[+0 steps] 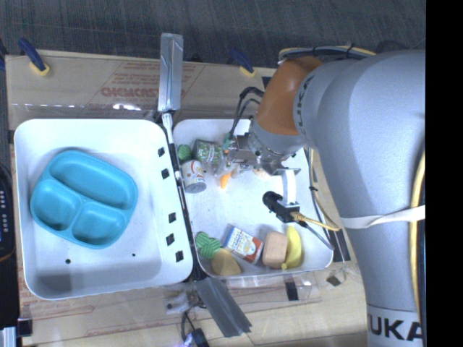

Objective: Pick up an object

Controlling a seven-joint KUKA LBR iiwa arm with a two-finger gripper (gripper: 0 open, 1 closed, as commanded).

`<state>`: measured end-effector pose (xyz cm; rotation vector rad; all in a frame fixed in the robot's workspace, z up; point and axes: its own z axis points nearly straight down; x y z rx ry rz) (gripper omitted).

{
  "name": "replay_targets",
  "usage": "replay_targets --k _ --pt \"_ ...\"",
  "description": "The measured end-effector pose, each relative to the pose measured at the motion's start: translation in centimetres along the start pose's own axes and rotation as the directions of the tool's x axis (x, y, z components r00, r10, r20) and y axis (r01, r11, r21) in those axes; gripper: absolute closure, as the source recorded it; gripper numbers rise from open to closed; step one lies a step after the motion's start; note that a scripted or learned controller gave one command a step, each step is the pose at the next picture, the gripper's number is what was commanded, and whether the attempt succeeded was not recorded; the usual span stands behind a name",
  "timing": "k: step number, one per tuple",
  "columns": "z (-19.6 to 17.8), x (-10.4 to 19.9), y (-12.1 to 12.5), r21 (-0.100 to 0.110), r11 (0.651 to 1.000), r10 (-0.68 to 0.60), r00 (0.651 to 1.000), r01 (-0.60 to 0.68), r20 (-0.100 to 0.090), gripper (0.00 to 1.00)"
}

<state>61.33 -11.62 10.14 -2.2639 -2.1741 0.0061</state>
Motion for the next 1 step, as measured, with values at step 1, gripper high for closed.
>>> replay_targets --k 1 --pt "-9.52 4.53 0.51 -0.010 1.000 0.018 1.000 -0.018 -0.003 1.00"
